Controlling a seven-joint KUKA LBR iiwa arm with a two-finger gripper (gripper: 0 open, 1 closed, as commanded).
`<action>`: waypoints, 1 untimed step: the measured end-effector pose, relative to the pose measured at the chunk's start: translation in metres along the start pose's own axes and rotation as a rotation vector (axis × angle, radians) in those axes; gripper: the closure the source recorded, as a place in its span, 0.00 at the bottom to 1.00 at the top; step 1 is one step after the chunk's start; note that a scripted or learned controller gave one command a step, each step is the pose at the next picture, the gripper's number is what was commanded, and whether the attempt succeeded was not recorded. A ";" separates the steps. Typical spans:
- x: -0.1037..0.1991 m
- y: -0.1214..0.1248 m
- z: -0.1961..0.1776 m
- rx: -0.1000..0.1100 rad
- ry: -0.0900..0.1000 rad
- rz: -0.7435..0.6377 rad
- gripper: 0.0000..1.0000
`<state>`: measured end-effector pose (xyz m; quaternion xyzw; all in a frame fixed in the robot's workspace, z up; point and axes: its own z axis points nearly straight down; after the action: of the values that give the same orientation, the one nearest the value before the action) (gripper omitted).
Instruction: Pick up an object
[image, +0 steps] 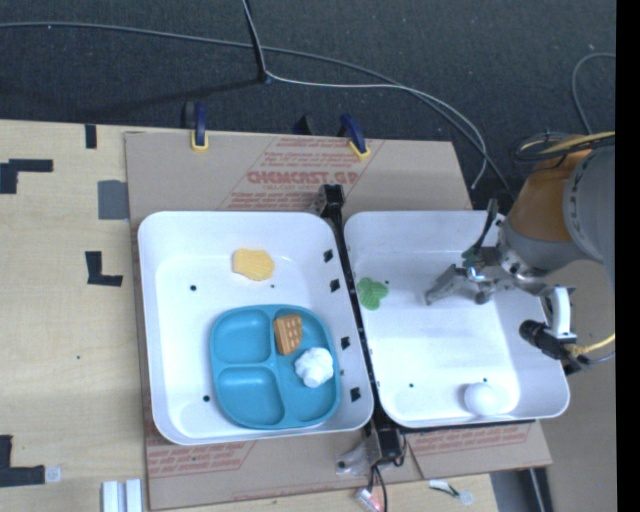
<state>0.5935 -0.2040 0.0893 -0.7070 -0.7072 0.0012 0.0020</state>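
Note:
My gripper hangs over the middle of the right bin, reaching in from the right and pointing left with nothing seen in it. A small green object lies in that bin by its left wall, a short way left of the gripper. A white ball rests near the bin's front right corner. In the left bin a yellow piece lies on the floor. A blue divided plate there holds a brown waffle-like piece and a white lump.
A black clamp strip runs along the divider between the two bins. The bins sit on a cardboard sheet held by blue-and-yellow clips at the back. Cables cross the dark floor behind.

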 end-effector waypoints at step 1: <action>0.000 0.001 -0.013 -0.004 -0.001 -0.001 1.00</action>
<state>0.5949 -0.2040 0.1021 -0.7068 -0.7074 0.0002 0.0002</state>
